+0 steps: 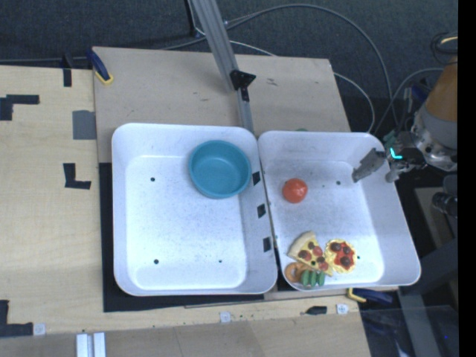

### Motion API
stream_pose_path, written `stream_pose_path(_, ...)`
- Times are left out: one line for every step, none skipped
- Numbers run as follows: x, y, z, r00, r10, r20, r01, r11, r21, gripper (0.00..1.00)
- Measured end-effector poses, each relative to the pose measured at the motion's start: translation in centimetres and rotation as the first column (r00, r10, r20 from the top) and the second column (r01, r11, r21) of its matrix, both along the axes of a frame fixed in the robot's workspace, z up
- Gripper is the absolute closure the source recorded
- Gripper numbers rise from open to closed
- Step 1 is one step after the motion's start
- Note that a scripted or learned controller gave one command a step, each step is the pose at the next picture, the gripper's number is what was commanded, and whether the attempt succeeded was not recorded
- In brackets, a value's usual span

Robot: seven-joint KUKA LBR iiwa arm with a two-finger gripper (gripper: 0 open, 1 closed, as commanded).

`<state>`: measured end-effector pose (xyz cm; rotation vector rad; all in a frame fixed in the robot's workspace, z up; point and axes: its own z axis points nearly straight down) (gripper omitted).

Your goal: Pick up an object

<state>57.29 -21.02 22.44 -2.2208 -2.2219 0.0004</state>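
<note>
Two white bins share the table (186, 76): a blue bowl (219, 169) at 12 o'clock in the left, a red ball (294, 190) and pizza slices (323, 256) in the right. The jaws (370, 164), whose spread cannot be made out, hover at its 2 o'clock rim.

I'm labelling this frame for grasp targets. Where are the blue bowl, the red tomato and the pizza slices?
Blue bowl (219, 169): camera view, inner floor of the bowl.
Red tomato (294, 190): camera view, its top.
Pizza slices (325, 255): camera view, between both toppings.
</note>
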Motion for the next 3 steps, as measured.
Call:
stream_pose_path(0.0, 0.0, 0.0, 1.0, 0.0, 0.0, 0.0, 1.0, 0.0, 0.0)
stream_pose_path(-0.1, 0.1, -6.4, 1.0, 0.0, -0.005, 0.0, 1.0, 0.002, 0.0)
stream_pose_path(0.7, 0.1, -11.2, 1.0, 0.0, -0.005, 0.0, 1.0, 0.001, 0.0)
